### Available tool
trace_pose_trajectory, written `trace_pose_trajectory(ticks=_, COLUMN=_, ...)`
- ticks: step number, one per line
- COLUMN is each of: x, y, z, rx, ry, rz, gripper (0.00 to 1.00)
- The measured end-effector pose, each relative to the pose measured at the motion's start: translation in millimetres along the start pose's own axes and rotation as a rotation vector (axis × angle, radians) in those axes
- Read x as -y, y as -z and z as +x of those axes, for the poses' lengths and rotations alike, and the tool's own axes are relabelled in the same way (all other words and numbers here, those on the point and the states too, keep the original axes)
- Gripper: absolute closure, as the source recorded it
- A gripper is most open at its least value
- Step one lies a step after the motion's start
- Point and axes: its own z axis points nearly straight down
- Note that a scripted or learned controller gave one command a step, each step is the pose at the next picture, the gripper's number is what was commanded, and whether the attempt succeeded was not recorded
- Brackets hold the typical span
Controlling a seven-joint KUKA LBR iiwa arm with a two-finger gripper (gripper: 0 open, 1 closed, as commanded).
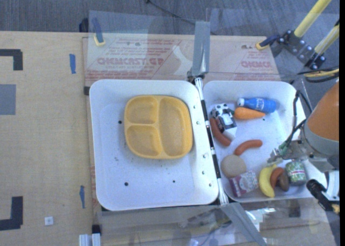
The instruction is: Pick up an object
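Note:
The right bin (285, 89) holds several small items: a blue bottle (259, 103), an orange carrot (249, 114), a black-and-white toy (222, 114), two red sausages (248, 146) (220, 132), a beige round lump (233, 165), a red packet (243, 183), a yellow banana (266, 181), a brown piece (278, 178) and a green can (296, 172). My gripper (287, 154) reaches in from the right, low over the bin's right side. It hangs just above the banana and the green can. Nothing is visibly held.
The left bin (102, 148) carries a yellow divided plate (158, 127). A metal divider (207, 142) separates the two bins. The arm's orange band (330, 114) overhangs the right bin's rim. A yellow-legged stand (302, 42) is at the back right.

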Motion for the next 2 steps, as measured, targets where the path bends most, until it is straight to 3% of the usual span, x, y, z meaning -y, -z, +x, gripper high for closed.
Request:
trace_pose_trajectory(ticks=1, x=0, y=9, z=-2, rx=0.000, ry=-0.004, rz=-0.002, gripper=1.00)
trace_pose_trajectory(ticks=2, x=-99, y=45, z=34, rx=-0.004, ry=-0.267, rz=0.016, gripper=1.00)
